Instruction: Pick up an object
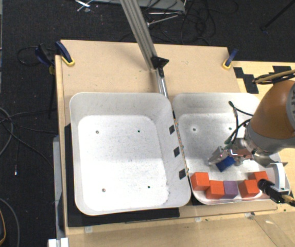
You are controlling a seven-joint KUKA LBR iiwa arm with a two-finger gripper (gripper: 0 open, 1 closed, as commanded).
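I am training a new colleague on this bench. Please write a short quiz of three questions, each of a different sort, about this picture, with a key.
1. True or false: the gripper is over the left bin.
2. Which colour is the block at the gripper's tip? A) green B) blue C) yellow
3. Fill in: the orange blocks and the purple block lie along the ____ wall of the right bin.

Key:
1. False; it is over the right bin.
2. B.
3. Near, the bottom one in the camera view.
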